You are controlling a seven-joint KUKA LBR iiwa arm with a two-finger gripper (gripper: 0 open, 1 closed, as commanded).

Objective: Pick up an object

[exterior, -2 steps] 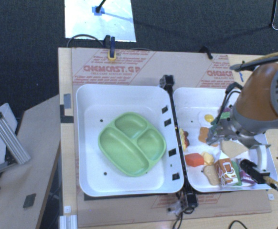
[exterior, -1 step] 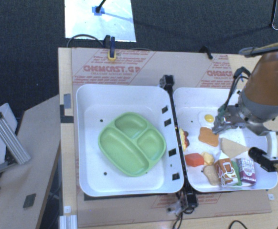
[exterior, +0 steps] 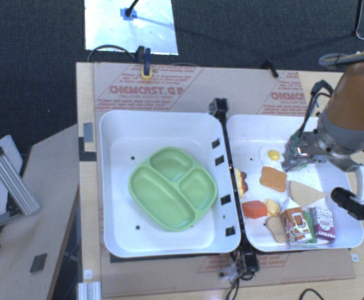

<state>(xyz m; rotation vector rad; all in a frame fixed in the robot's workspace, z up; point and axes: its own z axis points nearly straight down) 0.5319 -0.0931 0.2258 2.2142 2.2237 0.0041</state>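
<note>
My gripper (exterior: 293, 159), its state indistinct here, hovers in the right bin; the flat orange toy slab (exterior: 273, 179) lies just beside it. I should centre over it before descending.

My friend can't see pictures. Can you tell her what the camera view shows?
A grey robot arm with an orange band holds its gripper low in the right white bin, beside a fried-egg toy and an orange block among other toy foods. The left white bin holds a green divided plastic plate.
</note>
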